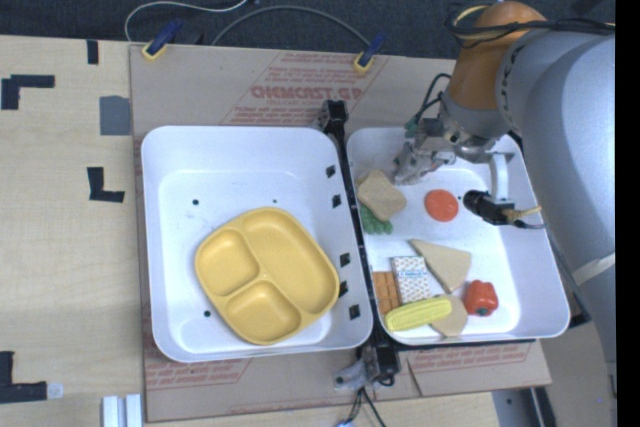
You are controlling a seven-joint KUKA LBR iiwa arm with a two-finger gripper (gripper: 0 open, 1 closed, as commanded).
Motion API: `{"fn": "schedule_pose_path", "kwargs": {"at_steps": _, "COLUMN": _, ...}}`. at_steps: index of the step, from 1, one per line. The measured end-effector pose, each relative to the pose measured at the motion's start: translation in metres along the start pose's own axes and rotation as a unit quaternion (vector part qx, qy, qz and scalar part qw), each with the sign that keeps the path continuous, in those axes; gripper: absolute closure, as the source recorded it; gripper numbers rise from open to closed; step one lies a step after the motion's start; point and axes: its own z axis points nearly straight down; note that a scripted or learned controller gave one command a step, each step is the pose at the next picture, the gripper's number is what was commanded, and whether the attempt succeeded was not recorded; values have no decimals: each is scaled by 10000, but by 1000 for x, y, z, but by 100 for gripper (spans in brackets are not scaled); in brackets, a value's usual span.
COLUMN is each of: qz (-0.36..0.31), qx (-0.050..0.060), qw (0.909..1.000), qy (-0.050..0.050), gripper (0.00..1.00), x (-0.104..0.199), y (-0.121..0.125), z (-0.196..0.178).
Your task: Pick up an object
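Observation:
My gripper (pixel 406 169) hangs low over the far part of the right bin (pixel 540 260), below the orange wrist band. It is just right of and above a tan bread slice (pixel 381 196), which lies near the bin's left wall. Whether it touches the slice I cannot tell. An orange-red round piece (pixel 441 205) lies just to the gripper's near right. Nothing shows as lifted.
A green item (pixel 376 221) pokes out under the bread. Nearer lie a pale cheese wedge (pixel 444 261), a patterned white packet (pixel 410 278), a brown cracker (pixel 383 288), a yellow corn cob (pixel 418 313) and a red pepper (pixel 481 297). The left bin (pixel 170 165) holds a yellow divided plate (pixel 265 273).

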Motion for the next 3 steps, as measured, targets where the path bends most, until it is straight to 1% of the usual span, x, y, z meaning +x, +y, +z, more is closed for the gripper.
{"fn": "schedule_pose_path", "kwargs": {"at_steps": 1, "qz": 0, "qx": -15, "qw": 10000, "qy": -7, "gripper": 0, "x": 0, "y": 1, "z": 0}}
{"fn": "schedule_pose_path", "kwargs": {"at_steps": 2, "qz": 12, "qx": -106, "qw": 9999, "qy": -19, "gripper": 0, "x": -53, "y": -8, "z": -6}}
{"fn": "schedule_pose_path", "kwargs": {"at_steps": 3, "qz": 5, "qx": -56, "qw": 10000, "qy": -26, "gripper": 0, "x": -39, "y": 3, "z": 7}}
